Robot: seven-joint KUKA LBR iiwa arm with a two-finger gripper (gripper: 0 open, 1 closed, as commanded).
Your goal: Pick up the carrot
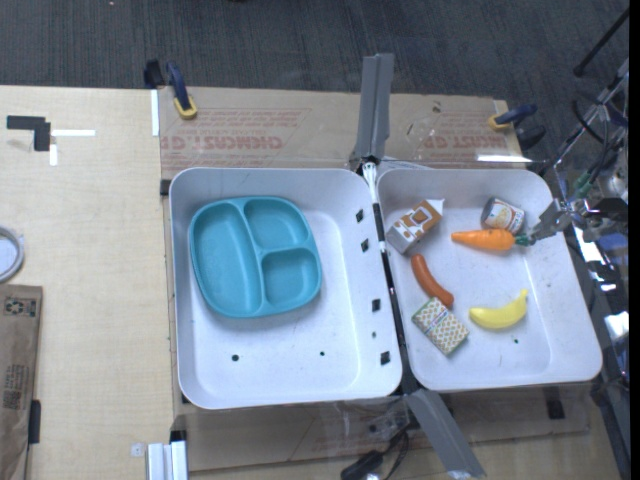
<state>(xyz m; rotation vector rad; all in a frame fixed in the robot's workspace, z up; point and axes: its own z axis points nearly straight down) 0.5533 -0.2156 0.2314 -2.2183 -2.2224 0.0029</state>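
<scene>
Carrot (pixel 486 239) lies on its side in the far part of the right bin (pixel 560 368), its orange body pointing left and its green top pointing right. The gripper (pixel 548 224) sits at the right edge of that bin, just beside the carrot's green end; its thin fingers angle down and to the left toward the leaves, but they are too small and blurred to tell how far apart they stand or whether they touch the carrot. Nothing can be seen clamped between them. The arm (pixel 600 208) comes in low from the right, over the bin's right rim, with most of it cut off by the frame.

A small can (pixel 503 214) stands just beyond the carrot, close to the gripper. A carton (pixel 414 225) lies to the left of the carrot, a sausage (pixel 432 280) lies nearer, a patterned box (pixel 440 326) sits near that, and a banana (pixel 499 311) rests to the box's right. The left bin (pixel 200 368) holds a blue divided plate (pixel 255 256).
</scene>
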